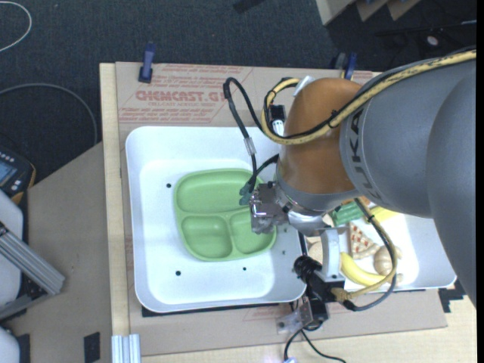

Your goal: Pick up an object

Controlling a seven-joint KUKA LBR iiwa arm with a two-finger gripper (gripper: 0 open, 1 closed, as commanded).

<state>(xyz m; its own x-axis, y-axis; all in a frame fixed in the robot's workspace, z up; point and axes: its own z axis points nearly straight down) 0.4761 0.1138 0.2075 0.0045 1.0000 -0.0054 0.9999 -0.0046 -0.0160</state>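
Green divided plate (215,214) in left bin (151,203) | board (181,89) reads "CHEMCAST" | pincer (261,206) state: cannot tell

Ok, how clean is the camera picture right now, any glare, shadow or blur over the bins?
Camera view: even, soft lighting; mild glare on the arm's orange band; the arm shades the right bin around the banana; the green tray in the left bin is sharp; the near grey arm looks slightly soft.
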